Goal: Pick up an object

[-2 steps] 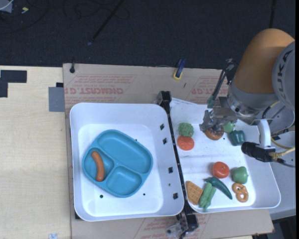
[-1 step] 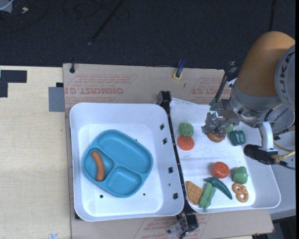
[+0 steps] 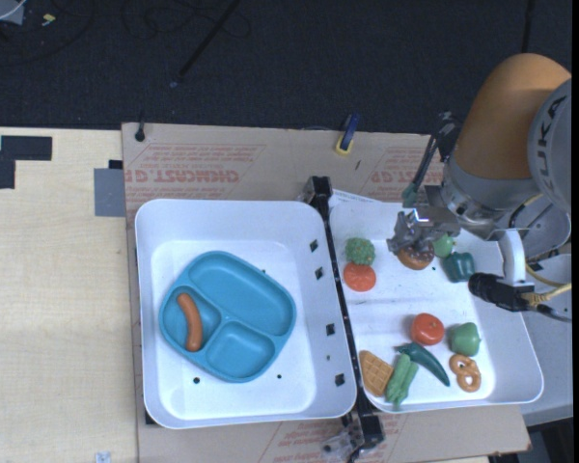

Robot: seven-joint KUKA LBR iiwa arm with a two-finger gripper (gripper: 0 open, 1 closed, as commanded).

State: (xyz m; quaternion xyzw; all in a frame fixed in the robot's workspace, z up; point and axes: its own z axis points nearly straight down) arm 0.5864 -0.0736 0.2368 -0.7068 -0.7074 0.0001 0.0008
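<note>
My gripper (image 3: 412, 237) hangs low over the upper part of the right bin (image 3: 507, 394), directly above a small brown round item (image 3: 417, 258) and touching or nearly touching it. To its left lie a broccoli floret (image 3: 360, 251) and a red-orange tomato (image 3: 360, 278). A dark green piece (image 3: 458, 264) sits just right of the brown item. Nearer the front lie a red tomato (image 3: 427, 329), a green pepper (image 3: 464, 338), a pretzel (image 3: 465, 372), a dark green chili (image 3: 425, 360), a waffle-like piece (image 3: 372, 368) and a light green pod (image 3: 399, 380).
The left bin (image 3: 159, 230) holds a blue divided plate (image 3: 241, 307) with a sausage (image 3: 190, 320) in its left compartment. A black divider (image 3: 333, 297) runs between the bins. The arm's orange band (image 3: 511, 114) and a black cable (image 3: 502, 290) overhang the right bin's far right side.
</note>
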